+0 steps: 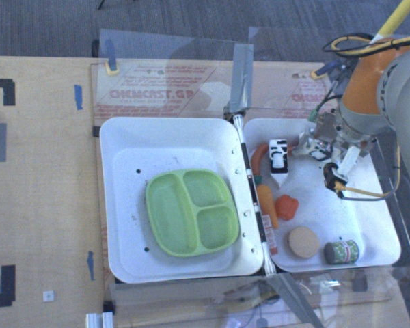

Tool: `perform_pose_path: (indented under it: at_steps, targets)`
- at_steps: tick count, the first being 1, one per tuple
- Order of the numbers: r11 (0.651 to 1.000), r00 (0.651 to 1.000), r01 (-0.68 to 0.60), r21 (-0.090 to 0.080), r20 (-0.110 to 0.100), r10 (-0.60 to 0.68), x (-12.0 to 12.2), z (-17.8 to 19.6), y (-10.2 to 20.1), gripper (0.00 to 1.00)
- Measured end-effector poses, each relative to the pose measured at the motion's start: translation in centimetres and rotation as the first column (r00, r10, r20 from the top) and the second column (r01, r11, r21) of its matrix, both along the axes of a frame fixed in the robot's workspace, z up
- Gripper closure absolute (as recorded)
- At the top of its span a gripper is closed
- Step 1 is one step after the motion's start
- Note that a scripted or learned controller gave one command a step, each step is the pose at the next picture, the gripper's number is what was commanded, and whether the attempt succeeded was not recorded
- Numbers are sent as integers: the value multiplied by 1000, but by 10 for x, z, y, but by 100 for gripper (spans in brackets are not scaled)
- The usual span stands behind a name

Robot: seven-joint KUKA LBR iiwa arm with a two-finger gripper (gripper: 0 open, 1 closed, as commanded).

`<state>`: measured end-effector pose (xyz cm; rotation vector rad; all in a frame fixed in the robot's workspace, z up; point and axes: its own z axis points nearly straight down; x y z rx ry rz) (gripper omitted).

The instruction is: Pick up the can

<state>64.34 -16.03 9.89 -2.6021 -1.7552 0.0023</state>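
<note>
1. The gripper (pixel 319 144) hangs over the right bin's (pixel 369 214) upper part; how far it is open cannot be told (wrist hardware crowds it)
2. The can (pixel 342 251) lies on its side in that bin's lower right corner, well apart from the gripper
3. A green divided tray (pixel 191 212) sits in the left bin (pixel 123 183)
</note>
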Motion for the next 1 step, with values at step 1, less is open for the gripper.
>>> perform_pose_path:
  at_steps: [1]
  targets:
    - [927, 926, 375, 7, -53, -374, 17, -10, -6, 0]
